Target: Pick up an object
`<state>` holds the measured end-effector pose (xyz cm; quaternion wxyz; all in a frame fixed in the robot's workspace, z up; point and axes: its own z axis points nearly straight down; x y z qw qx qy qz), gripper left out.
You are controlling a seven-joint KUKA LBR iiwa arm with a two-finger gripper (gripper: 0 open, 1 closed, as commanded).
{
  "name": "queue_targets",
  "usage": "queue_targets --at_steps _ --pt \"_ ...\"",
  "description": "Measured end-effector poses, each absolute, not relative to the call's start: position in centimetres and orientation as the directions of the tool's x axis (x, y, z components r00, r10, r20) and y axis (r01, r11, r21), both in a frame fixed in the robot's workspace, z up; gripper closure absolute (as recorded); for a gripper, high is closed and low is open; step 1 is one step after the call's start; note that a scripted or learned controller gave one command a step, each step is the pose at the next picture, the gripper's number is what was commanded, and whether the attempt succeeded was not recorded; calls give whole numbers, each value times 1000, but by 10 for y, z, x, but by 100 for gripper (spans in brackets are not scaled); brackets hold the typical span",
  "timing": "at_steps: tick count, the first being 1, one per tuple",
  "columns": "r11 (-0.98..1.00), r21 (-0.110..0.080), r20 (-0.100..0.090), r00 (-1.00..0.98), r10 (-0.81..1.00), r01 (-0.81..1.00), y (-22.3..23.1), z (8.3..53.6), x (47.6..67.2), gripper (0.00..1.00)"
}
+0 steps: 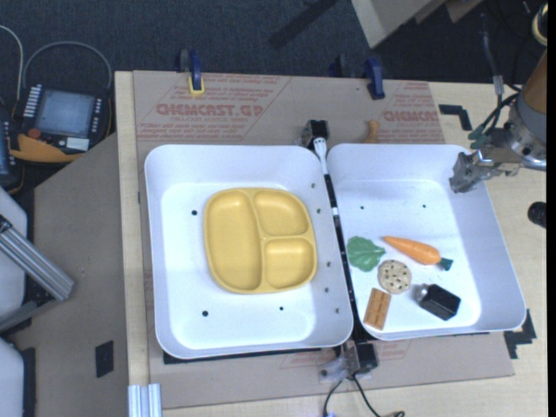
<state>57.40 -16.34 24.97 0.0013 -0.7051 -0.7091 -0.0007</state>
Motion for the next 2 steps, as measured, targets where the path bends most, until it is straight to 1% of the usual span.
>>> queue_targets --at_steps 1,2 --pt "6 -1 3 -6 1000 1000 -113 257 566 100" --pt "6 -2 3 -6 1000 1000 -57 262 553 100"
